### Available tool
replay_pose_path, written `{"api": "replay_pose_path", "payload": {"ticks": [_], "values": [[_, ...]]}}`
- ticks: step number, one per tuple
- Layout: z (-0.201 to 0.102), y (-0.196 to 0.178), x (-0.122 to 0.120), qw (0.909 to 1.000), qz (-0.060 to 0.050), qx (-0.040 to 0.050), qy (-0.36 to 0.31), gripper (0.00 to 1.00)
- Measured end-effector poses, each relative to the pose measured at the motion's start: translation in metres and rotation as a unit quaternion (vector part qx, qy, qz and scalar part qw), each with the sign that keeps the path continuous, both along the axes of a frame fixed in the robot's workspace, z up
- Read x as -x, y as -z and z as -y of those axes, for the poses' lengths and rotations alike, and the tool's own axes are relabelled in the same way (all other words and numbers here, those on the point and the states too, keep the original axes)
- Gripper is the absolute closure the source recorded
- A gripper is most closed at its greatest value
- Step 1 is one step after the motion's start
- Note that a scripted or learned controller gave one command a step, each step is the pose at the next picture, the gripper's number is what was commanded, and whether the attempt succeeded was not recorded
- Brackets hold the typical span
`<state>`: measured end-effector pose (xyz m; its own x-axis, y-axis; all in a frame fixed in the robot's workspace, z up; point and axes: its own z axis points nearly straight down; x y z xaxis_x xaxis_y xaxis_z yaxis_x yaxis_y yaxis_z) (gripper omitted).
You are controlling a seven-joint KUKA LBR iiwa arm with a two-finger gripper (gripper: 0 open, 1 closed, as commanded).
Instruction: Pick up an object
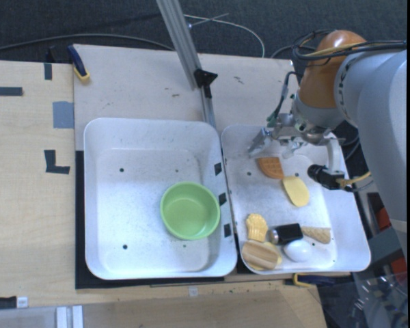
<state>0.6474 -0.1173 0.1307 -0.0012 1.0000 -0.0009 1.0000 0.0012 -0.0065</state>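
My gripper (273,147) hangs over the far part of the right bin (348,251), open, with its two fingers spread and nothing between them. Just below it lies a flat orange-brown piece (270,167). Further toward the front of that bin are a yellow oval (297,191), a small yellow ridged piece (257,227), a black block (288,233), a white lump (299,250), a tan bread-like loaf (261,255) and a tan wedge (318,235). A green bowl (189,210) sits upright in the left bin (102,183).
A slanted metal pole (181,29) stands at the back, between the two bins. The arm's grey body and orange band (328,67) fill the upper right. A black cable fitting (324,176) hangs over the right bin's right side.
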Motion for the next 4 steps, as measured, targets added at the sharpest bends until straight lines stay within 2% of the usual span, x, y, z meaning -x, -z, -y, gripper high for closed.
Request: {"api": "replay_pose_path", "payload": {"ticks": [1, 2, 3, 4], "values": [[0.002, 0.035, -0.005, 0.9999, 0.011, 0.0033, 0.0, 0.0], [0.0, 0.022, -0.007, 0.9999, 0.013, 0.0028, -0.002, 1.0], [-0.01, -0.036, -0.01, 1.0, 0.006, -0.0004, -0.001, 1.0], [-0.009, -0.086, -0.02, 1.0, 0.006, -0.0001, 0.0, 1.0]]}}
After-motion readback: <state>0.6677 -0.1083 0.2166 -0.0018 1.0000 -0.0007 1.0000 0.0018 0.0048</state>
